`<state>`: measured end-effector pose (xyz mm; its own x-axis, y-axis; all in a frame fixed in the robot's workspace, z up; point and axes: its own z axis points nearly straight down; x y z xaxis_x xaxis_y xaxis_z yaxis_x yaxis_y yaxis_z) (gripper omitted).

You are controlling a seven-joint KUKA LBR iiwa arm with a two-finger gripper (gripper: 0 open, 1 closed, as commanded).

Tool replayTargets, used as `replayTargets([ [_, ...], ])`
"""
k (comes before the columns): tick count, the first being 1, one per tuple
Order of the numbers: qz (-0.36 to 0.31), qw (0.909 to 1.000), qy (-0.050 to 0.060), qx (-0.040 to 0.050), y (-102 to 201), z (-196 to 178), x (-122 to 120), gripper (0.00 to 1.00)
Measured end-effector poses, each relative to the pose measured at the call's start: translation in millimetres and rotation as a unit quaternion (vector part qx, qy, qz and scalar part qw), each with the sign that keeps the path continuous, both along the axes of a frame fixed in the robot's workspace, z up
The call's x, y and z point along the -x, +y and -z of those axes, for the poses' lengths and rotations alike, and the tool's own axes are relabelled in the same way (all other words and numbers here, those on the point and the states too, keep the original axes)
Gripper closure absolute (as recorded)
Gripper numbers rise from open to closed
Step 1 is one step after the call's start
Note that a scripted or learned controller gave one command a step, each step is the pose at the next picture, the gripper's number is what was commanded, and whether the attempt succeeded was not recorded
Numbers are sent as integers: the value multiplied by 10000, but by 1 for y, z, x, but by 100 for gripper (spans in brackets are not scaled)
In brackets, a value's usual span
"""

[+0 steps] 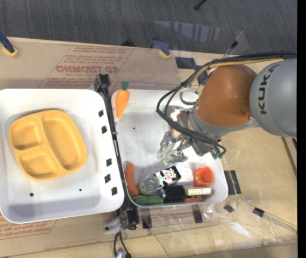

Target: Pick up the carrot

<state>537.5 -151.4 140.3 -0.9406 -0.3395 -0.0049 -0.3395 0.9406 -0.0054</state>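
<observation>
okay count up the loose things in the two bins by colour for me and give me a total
Orange or yellow: 3, the carrot, the cup, the divided plate
Red: 1, the sausage-shaped piece
Green: 1, the piece at the bin's near wall
Black or mixed: 3, the clutter by the cup
Total: 8, though the clutter overlaps.

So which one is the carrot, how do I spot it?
Find the right white bin. The carrot lies at its far left corner, by the divider between the bins. It is orange with a green top, alone up there, far from the pile of toys at the near edge.
</observation>
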Motion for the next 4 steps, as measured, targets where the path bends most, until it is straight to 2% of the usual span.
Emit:
replayTargets([
  [1,303,9995,18,-2,-61,17,-41,100],
  [2,586,9983,-14,-26,-6,-31,-69,100],
  [3,-666,9978,49,-16,-39,21,-17,100],
  [4,-884,9961,-10,1,-59,46,-122,100],
])
